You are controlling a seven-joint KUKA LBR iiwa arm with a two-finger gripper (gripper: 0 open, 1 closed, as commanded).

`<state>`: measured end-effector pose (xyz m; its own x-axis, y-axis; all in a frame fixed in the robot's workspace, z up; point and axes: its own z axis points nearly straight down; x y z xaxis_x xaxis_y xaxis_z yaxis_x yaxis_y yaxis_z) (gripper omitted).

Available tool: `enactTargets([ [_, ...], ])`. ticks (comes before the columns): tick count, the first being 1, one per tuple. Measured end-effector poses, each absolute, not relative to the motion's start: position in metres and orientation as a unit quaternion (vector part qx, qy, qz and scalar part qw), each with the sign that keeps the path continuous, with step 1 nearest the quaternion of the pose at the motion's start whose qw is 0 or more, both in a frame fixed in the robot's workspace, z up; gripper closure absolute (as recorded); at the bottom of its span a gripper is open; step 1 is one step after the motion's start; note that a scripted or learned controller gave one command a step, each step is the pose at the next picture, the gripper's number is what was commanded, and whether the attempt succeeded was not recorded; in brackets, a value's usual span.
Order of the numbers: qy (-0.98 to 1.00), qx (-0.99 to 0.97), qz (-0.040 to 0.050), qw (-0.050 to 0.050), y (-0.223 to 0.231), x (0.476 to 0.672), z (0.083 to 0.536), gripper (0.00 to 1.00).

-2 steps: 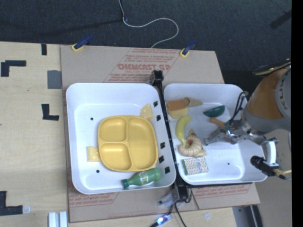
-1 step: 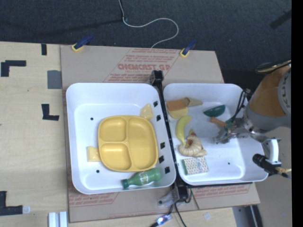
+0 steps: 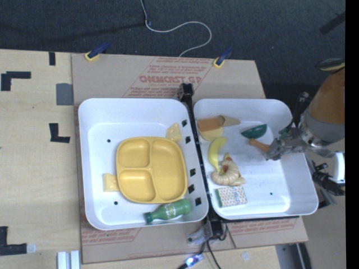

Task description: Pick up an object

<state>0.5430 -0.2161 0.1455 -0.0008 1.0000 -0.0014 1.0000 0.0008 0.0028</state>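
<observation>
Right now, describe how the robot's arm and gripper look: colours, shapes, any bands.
The arm is a thick, rounded grey body with a broad orange band above the wrist. Below the band it narrows to a grey wrist section. The gripper is small, dark grey to black, built of thin angular metal parts. White fittings sit beside the wrist. No markings are legible.

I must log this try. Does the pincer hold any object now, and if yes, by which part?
Nothing is held. The pincer hangs over the right bin, next to the orange handle of the teal spoon, and nothing shows between its fingers.
</observation>
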Motion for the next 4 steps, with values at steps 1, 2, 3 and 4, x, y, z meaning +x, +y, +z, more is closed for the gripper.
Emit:
enactTargets([
  [1,0.707,0.707,0.0006,0.002,-0.217,0.534,0.198,1.0],
  [2,0.708,0.706,0.0002,0.0,-0.216,0.534,0.226,1.0],
  [3,0.708,0.706,-0.001,-0.002,-0.172,0.512,0.217,1.0],
  [4,0.709,0.705,-0.0002,-0.002,-0.129,0.504,0.222,1.0],
])
